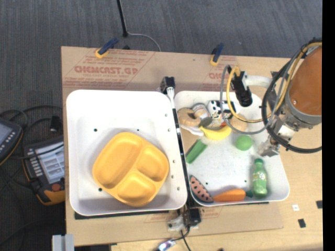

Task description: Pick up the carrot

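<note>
The orange carrot (229, 195) lies flat along the near wall of the right bin (280, 163), between a watermelon slice (200, 189) and a green bottle (259, 178). My gripper (215, 114) hangs at the far end of the same bin, over a yellow banana (218, 134) and a beige ring-shaped pastry (190, 118). It is well away from the carrot, and nothing shows in its grasp. The arm comes in from the right, above the bin's far right corner.
The right bin also holds a green ball (243, 143) and a green oblong piece (196, 151). A yellow divided plate (131, 167) fills much of the left bin (84, 114). Clamps and cables sit along the board's far edge.
</note>
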Tool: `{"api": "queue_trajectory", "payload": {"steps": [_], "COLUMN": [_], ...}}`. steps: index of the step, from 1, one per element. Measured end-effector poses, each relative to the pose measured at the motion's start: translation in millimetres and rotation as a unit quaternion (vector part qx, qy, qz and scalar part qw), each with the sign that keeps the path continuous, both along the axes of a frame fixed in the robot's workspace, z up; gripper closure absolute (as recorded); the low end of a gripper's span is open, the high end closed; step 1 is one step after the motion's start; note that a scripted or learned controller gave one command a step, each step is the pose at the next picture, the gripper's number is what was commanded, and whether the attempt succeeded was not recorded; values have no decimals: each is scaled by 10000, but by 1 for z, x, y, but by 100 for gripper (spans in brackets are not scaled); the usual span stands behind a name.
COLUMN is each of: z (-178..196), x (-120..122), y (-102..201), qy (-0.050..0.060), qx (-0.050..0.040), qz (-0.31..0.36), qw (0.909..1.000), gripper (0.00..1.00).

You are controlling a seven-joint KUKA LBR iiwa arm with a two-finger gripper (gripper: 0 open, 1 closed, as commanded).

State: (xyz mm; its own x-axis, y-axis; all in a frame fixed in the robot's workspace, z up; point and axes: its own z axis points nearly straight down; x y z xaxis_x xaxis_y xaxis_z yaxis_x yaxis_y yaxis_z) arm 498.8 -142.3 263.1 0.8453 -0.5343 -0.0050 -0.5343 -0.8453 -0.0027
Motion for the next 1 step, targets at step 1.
{"api": "queue_trajectory", "payload": {"steps": [1], "z": [114], "x": [19], "y": [-74], "qy": [-14], "qx": [-3], "qz": [-817], "qw": [9967], "gripper": [100]}}
